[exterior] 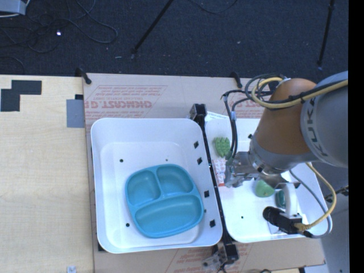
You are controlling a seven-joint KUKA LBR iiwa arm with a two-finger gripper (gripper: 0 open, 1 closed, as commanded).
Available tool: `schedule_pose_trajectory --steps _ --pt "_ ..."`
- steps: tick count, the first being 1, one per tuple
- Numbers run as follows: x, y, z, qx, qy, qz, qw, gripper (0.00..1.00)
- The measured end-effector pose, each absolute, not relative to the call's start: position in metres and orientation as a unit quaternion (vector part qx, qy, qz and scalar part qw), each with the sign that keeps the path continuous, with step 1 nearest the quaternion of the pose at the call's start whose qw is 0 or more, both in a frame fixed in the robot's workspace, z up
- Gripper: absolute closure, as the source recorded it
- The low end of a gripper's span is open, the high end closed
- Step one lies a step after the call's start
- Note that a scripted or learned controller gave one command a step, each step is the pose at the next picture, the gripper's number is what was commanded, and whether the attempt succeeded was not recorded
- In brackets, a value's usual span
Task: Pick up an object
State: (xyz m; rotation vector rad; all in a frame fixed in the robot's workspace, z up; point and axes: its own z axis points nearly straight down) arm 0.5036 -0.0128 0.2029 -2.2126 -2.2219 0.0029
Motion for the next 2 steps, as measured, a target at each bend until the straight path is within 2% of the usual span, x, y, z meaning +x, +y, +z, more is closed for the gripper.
schedule_pose_trajectory --steps 1,2 --pt "0.509 0.036 0.201 -0.706 -0.709 0.0008 0.002 1.0" --pt "0.52 0.086 0.224 -0.705 -0.709 0.0 0.001 1.0"
